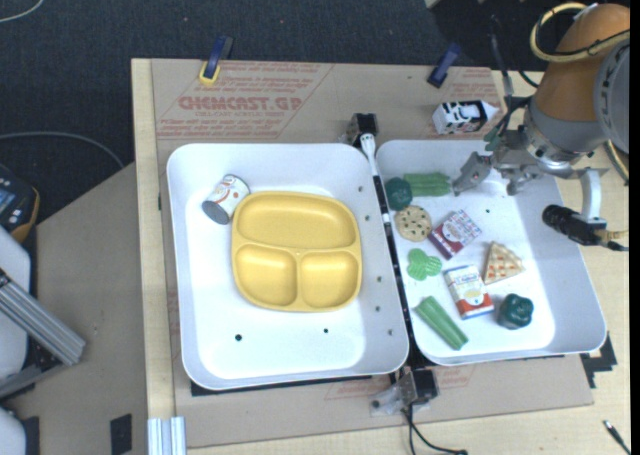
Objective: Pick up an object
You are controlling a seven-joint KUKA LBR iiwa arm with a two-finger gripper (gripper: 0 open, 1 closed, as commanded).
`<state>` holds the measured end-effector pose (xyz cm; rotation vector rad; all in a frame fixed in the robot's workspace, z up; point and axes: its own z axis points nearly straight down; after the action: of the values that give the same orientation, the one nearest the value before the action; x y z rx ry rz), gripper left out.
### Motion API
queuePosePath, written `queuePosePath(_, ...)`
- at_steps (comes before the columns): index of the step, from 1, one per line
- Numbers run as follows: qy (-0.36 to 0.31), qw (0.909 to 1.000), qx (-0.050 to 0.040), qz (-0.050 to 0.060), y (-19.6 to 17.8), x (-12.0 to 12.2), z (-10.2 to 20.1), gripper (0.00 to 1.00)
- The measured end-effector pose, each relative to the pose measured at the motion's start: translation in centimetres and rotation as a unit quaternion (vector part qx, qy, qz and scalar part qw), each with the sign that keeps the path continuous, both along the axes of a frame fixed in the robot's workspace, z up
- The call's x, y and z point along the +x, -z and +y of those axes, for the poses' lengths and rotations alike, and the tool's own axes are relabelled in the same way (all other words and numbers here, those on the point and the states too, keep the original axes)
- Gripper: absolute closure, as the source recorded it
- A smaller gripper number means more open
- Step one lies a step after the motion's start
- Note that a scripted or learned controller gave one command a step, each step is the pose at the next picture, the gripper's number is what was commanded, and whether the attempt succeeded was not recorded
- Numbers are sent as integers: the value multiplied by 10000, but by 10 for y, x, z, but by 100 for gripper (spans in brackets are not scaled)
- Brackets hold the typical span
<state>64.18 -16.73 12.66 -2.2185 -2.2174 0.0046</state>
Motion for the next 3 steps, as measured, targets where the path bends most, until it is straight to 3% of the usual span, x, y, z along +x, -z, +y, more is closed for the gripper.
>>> queuePosePath(1,-5,10000,-1,-4,44,0,1,0)
queuePosePath(2,-3,10000,-10,-33,31,1,1,100)
queuePosePath(3,4,10000,-22,-70,-33,-2,-2,100)
